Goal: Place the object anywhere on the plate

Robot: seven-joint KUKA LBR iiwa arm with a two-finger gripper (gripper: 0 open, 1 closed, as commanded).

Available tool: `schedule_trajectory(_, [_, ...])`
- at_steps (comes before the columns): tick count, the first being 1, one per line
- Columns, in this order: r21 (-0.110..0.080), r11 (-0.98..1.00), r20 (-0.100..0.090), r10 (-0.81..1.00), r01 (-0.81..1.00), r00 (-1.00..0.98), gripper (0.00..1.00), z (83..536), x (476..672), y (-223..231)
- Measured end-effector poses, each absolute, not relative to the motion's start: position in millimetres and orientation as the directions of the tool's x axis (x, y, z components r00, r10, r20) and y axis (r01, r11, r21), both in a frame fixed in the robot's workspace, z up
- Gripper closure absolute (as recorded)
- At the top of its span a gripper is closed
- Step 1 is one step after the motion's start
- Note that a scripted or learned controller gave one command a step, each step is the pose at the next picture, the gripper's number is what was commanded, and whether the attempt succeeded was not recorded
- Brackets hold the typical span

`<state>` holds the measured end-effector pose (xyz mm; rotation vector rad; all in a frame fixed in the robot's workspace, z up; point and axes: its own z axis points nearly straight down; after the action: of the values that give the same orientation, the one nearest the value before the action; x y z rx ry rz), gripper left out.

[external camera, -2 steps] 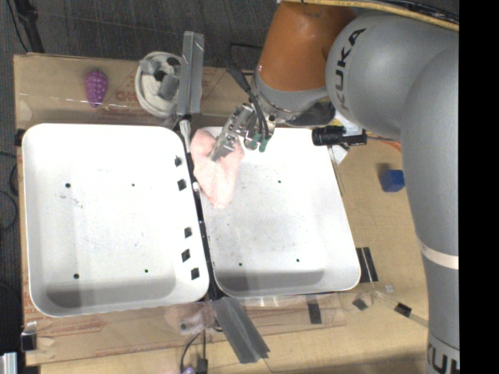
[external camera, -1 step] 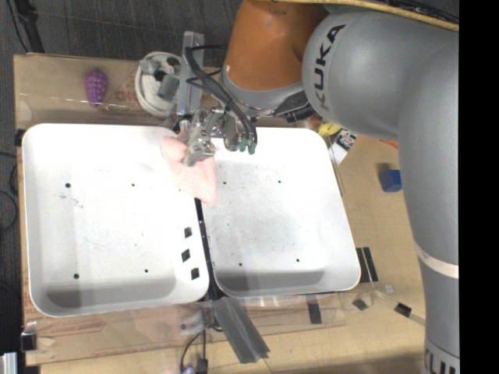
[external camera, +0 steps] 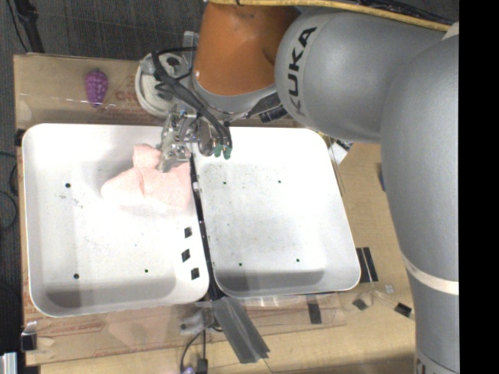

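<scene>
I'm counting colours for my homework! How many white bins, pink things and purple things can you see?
White bins: 2, the left bin and the right bin
Pink things: 1, the pink object in the left bin, below the gripper
Purple things: 1, the purple object on the bench
Total: 4

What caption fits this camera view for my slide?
KUKA arm's gripper hangs over a pink cloth in the left bin.

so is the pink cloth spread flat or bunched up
Bunched up: the pink cloth lies in a crumpled heap with folds in the left bin, under the gripper.
</scene>
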<state>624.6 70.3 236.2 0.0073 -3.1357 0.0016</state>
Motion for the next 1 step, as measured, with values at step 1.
schedule_trajectory(1, [-0.001, 1.000, 0.000, -0.003, -0.003, -1.000, 1.00, 241.7, 625.4, 116.0])
